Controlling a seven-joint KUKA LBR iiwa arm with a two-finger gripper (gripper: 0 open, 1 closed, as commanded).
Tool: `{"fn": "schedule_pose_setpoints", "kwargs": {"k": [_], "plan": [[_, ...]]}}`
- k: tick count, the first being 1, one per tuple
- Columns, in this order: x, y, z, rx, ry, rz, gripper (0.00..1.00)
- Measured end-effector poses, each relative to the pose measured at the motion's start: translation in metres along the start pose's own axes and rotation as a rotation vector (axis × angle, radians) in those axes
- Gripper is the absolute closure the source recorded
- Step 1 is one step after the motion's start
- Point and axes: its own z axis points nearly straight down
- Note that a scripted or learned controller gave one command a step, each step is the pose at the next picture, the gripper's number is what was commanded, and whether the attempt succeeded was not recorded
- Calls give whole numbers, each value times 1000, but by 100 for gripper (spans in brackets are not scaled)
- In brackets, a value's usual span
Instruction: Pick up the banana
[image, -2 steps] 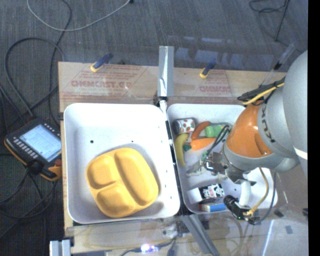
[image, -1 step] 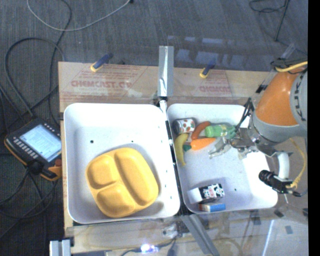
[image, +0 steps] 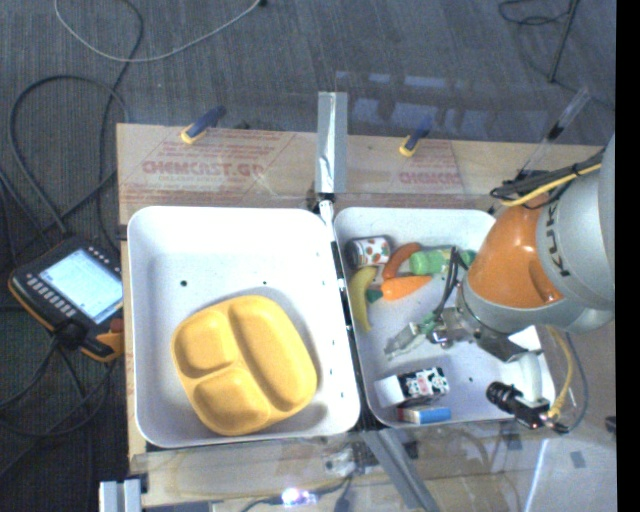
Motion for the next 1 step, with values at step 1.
{"fn": "schedule_pose_setpoints", "kwargs": {"k": [1], "plan": [[2,1,-10,-2,3,-1,100]]}}
